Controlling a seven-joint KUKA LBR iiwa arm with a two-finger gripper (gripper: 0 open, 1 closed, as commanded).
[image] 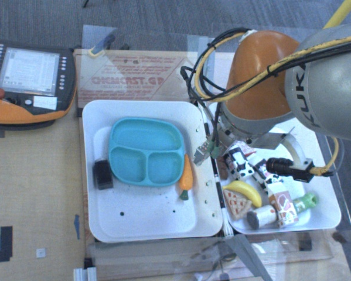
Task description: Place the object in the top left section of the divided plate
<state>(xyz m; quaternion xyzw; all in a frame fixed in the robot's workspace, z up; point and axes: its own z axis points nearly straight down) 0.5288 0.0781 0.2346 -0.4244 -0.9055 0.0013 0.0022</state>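
A turquoise divided plate (146, 152) lies in the left bin (140, 221), with one large section and two smaller ones. A black block (103, 174) rests beside the plate's left edge. An orange carrot (187, 175) leans against the plate's right edge. The arm's orange and grey wrist hangs over the right bin (327, 212). My gripper (241, 161) reaches down into the toys there, and its fingers are lost among them. A banana (245, 192), a pizza slice (237, 206), a small carton (284, 208) and a grey can (261, 217) lie just in front of it.
A green bottle (305, 202) lies at the right bin's front right. A teach pendant (29, 84) sits on the bench at the far left. A clear plastic sheet with red print (131, 78) lies behind the bins. Cables loop around the arm's wrist.
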